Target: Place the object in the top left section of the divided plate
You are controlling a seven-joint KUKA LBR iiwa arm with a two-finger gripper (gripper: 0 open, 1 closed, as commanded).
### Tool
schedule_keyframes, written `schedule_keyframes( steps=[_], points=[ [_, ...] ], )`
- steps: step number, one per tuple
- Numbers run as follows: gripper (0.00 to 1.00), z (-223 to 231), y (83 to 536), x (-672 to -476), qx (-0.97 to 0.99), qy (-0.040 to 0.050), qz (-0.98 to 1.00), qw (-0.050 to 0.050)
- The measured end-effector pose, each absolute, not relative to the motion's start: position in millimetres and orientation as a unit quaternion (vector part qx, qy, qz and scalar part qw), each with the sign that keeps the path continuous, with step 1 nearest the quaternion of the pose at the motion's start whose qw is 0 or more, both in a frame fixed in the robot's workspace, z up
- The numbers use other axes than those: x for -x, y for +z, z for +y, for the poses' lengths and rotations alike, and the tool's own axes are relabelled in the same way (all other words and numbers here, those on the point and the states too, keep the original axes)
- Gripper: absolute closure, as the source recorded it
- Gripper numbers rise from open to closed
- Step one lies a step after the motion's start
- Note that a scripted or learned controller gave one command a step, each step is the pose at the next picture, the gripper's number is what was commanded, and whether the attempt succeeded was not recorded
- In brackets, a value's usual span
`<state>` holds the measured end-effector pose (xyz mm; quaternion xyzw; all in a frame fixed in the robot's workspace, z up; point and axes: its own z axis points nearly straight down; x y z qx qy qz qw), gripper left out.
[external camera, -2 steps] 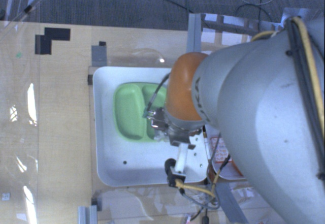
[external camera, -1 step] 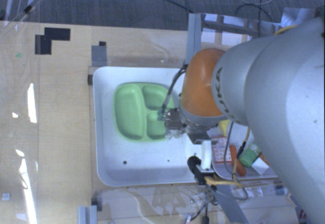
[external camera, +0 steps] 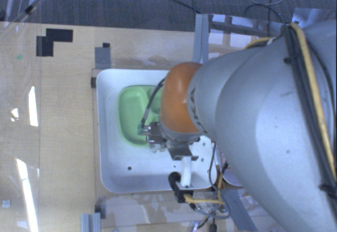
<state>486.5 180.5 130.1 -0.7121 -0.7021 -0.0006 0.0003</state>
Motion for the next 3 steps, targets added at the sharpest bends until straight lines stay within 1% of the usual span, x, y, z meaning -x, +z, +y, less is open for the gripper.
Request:
schedule_keyframes(
  steps=[1,2,3],
  points=[
    [1.0,235,90,-490.0,0.71,-0.0061,-0.704,-0.002],
    [1.0,239,89,-577.9,0.673,-0.0076,-0.74,-0.002],
    [1.0,223,108,-654.5,0.682,-0.0047,-0.731,-0.002]
  ],
)
